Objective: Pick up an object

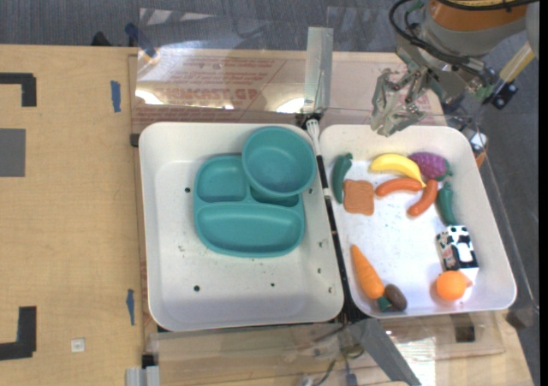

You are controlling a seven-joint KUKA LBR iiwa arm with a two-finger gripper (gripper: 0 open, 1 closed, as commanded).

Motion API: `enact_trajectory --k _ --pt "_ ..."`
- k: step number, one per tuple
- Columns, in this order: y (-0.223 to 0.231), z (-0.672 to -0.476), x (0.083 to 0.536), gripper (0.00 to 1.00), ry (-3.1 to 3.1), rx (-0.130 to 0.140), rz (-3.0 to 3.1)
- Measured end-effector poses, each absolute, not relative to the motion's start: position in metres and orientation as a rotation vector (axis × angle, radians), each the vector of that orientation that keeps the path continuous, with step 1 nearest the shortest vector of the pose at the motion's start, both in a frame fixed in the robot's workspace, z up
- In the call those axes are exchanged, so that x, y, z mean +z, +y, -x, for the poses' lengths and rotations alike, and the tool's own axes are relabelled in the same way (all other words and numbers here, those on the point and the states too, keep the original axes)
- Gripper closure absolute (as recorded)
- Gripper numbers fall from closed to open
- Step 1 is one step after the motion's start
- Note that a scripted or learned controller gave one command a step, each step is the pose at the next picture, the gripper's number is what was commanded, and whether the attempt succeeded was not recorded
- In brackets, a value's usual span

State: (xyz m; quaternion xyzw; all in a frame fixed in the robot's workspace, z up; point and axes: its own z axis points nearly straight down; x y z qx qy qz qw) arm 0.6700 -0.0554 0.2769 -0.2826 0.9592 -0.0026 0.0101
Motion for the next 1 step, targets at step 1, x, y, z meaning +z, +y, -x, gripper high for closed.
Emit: enact_trajectory --k 1 --pt "-0.0513 -0.5909 0.2455 1.0 3.019 0.001 0.846"
